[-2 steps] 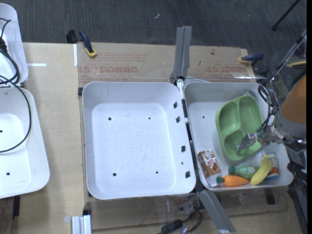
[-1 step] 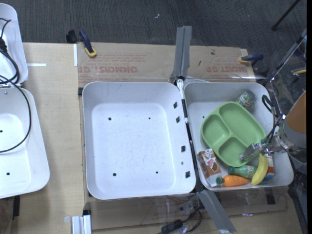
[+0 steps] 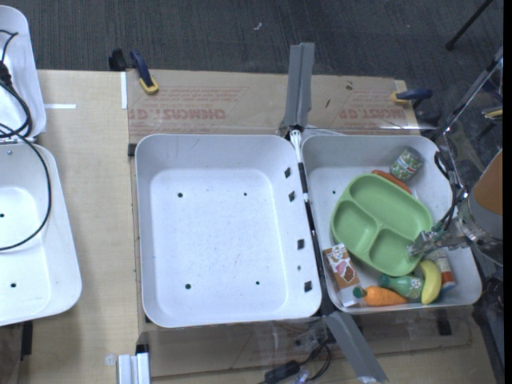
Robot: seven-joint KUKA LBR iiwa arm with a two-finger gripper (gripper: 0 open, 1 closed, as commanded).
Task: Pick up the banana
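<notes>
Pincer (image 3: 424, 246), fingers' state unclear, hangs over the right bin (image 3: 320, 166), banana (image 3: 432, 282) just below it.

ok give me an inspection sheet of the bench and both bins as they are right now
surface: wooden bench bearing left bin and right bin.
job's things: banana lying near the right bin's front right corner.
clutter: green divided plate, can, carrot, small carton, all in the right bin.
grippers: gripper low over the plate's right edge, just above the banana.
cables: black cable looping over white trays at left.
surroundings: clamps at the bench's back edge; dark carpet.
</notes>
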